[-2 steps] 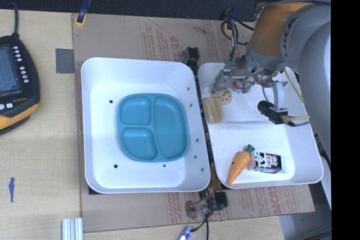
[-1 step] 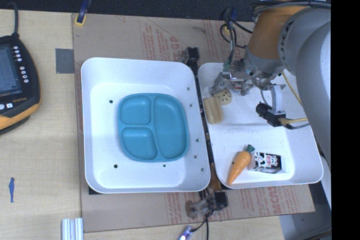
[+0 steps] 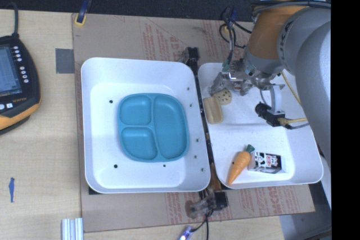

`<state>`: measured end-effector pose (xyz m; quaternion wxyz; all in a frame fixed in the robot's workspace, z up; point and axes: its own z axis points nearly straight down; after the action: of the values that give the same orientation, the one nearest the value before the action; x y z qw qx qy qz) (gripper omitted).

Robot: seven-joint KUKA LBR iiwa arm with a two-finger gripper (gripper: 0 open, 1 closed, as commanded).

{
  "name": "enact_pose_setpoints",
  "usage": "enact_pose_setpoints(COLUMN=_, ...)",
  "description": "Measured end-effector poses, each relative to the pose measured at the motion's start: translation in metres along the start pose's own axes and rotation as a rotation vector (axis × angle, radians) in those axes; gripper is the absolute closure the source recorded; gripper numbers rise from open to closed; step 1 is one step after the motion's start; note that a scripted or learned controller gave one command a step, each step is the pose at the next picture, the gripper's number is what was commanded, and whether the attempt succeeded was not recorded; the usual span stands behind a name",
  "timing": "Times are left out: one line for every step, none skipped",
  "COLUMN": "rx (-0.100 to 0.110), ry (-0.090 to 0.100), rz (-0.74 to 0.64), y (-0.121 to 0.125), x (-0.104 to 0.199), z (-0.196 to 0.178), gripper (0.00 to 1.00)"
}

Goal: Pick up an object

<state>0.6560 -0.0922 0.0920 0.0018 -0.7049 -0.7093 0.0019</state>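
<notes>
I am watching the arm (image 3: 292, 36) reaching in from the right across the right bin (image 3: 308, 143). The gripper (image 3: 223, 86) is hanging low over that bin's upper left corner. I cannot tell from this slant whether it is open or closed, and I am seeing nothing clearly gripped. A spotted piece (image 3: 225, 97), tan with dark dots, is lying just under the gripper, touching it or very nearly so. A plain tan block (image 3: 212, 111) is sitting against the spotted piece's lower left, close to the bin's left wall; whether the two are one object I cannot tell. A carrot (image 3: 239, 164) is lying tilted near the bin's lower left, leaf end pointing up and right. A small black-and-white carton (image 3: 266, 162) is lying just beside it on the right. The left bin (image 3: 95, 121) is holding a blue divided plate (image 3: 153, 126) at its middle. Both bins are resting on a cardboard sheet (image 3: 140, 36). A pendant (image 3: 14, 81) is lying on the bench at far left, well apart from the bins.
</notes>
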Motion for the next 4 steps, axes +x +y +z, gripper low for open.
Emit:
enact_pose_setpoints(rx=0.0, ry=0.0, rz=0.001, y=0.0001, x=-0.0005, z=0.0, gripper=0.0)
enact_pose_setpoints(rx=-0.002, ry=0.0, rz=0.004, y=0.0002, x=-0.005, z=-0.0002, gripper=0.0)
enact_pose_setpoints(rx=-0.001, ry=0.001, rz=0.003, y=0.0001, x=-0.0024, z=-0.0001, gripper=0.0)
enact_pose_setpoints(rx=0.0, ry=0.001, rz=0.002, y=0.0, x=-0.0008, z=0.0, gripper=0.0)
